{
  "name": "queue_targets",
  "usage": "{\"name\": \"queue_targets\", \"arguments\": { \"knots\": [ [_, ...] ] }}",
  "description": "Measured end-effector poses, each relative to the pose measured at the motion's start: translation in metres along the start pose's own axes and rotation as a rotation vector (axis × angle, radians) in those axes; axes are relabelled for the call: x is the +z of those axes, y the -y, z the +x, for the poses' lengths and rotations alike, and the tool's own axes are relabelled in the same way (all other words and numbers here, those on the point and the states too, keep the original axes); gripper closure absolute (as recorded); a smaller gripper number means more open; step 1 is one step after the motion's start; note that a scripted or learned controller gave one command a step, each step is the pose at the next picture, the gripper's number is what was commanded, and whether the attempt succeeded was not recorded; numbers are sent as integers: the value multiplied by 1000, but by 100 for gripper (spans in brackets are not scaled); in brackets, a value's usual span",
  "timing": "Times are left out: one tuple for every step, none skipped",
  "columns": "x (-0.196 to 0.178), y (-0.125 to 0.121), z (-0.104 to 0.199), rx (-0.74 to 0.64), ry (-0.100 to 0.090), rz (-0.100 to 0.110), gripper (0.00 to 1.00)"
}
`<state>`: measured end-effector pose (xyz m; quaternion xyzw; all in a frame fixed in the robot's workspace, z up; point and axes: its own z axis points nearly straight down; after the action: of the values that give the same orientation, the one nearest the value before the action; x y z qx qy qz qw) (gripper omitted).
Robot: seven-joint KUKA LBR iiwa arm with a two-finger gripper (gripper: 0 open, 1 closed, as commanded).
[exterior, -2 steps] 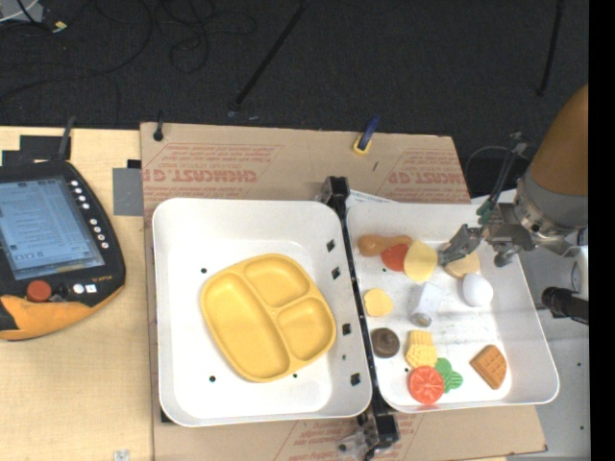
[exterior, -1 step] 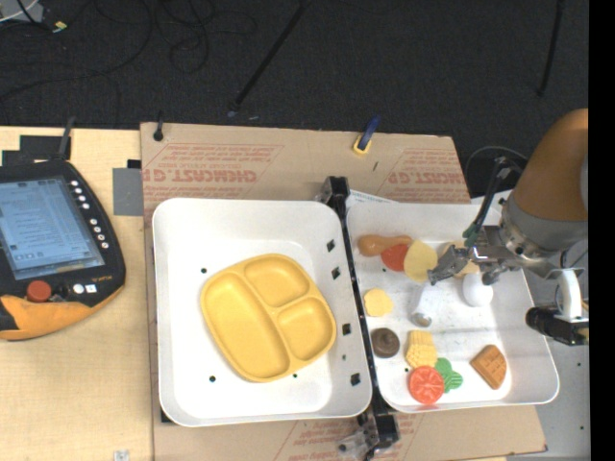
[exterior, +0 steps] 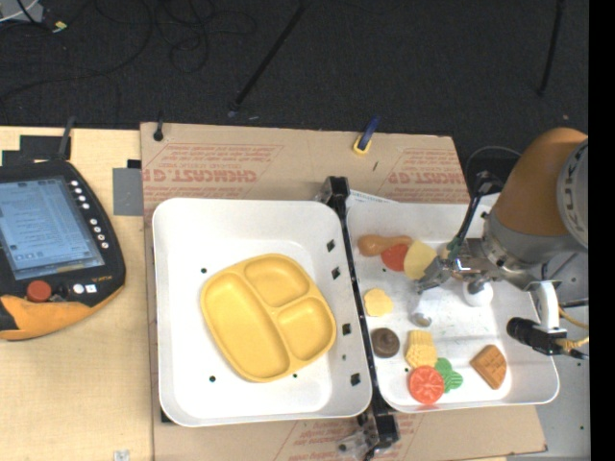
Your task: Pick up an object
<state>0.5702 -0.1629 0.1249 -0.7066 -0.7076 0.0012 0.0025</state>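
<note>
Objects for picking all lie in the right bin (exterior: 538,392): a yellow wedge (exterior: 420,256) touching a red piece (exterior: 395,255) and an orange-brown piece (exterior: 372,245) near the far wall, a pale yellow piece (exterior: 378,303) by the divider, a brown disc (exterior: 385,342), a yellow corn piece (exterior: 420,347), a red tomato (exterior: 426,384) with a green piece (exterior: 448,376) against it, and an orange cracker (exterior: 489,365).

In the camera view, the claw (exterior: 434,281) hangs low in this bin, just beside the yellow wedge, with bare white floor below it. Whether it is clenched or released I cannot tell, and nothing is seen between its tips, so I judge the pick not yet done: a grasp and a lift are left.

Room is tight toward the far wall and divider, where the wedge cluster sits; the bin's middle is open. The left bin (exterior: 183,229) holds a yellow divided plate (exterior: 267,315). A tablet (exterior: 53,248) rests well apart on the surface (exterior: 77,382).
</note>
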Motion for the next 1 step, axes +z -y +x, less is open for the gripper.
{"name": "queue_targets", "arguments": {
  "knots": [
    [40, 0, 3, 1, 0, -1, 0]
  ]
}}
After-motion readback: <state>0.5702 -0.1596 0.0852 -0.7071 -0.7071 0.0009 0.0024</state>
